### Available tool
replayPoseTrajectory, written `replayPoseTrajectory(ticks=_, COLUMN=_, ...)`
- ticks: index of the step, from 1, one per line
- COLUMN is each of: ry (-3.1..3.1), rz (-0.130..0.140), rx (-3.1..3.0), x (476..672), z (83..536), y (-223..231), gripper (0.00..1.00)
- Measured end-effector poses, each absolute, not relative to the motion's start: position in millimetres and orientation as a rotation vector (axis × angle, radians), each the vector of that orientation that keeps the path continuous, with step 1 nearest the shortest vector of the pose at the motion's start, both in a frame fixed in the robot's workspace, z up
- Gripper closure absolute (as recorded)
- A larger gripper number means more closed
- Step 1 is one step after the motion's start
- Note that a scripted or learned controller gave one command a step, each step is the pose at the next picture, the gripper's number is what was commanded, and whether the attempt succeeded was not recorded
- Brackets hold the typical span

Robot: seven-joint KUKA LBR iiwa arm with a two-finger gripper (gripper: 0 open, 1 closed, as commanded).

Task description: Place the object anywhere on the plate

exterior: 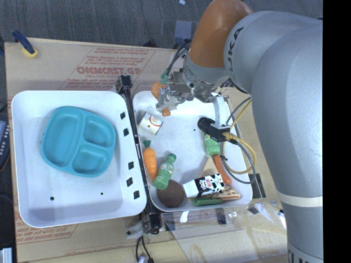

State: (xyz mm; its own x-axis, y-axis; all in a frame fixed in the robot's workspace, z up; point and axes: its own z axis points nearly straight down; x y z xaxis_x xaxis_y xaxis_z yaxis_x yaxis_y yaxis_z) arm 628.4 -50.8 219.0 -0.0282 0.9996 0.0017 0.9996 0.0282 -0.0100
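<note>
The gripper [164, 98] is hovering over the upper left corner of the right bin [189, 126], near the frame's upper centre. Whether it is open or closed cannot be determined. An orange object [157, 88] is sitting right at the gripper; a grasp cannot be confirmed. The blue plate [78, 141] is lying in the left bin [33, 163], well apart, toward the frame's left.

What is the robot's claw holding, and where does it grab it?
It cannot be told: the gripper hangs over the right bin, with something orange beside it.
</note>
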Motion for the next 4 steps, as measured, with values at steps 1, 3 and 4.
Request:
replayPoseTrajectory(ticks=1, ry=-2.247, rz=0.009, rx=-2.185, x=628.7, z=219, y=-51, gripper=0.00)
replayPoseTrajectory(ticks=3, ry=-2.119, rz=0.014, rx=-2.308, x=656.7, z=135, y=-100, gripper=1.00)
replayPoseTrajectory(ticks=4, ry=-1.963, rz=0.007, rx=-2.448, x=593.6, z=194, y=-52, gripper=1.00)
